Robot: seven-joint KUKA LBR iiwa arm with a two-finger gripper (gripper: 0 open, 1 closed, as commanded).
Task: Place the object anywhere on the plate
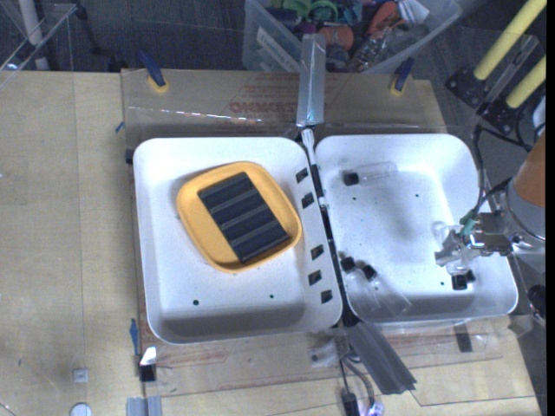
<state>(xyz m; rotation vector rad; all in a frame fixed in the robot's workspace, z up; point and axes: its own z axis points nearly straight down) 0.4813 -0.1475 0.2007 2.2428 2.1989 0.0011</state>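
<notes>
A black ribbed rectangular object (243,217) lies flat on the yellow square plate (192,199), roughly in the plate's middle and turned at a slant. The plate sits in the left white bin (165,302). My gripper (457,254) hangs low over the right side of the right bin (408,206), far from the plate and the object. Nothing shows in its grasp. The arm's orange band (531,180) is at the view's right edge.
A clear tub of colourful toys (347,11) stands behind the bins. Small dark bits (349,178) (359,269) lie in the right bin. The ridge between the bins carries black clips (314,251). Yellow padded bars (520,24) slant at the upper right.
</notes>
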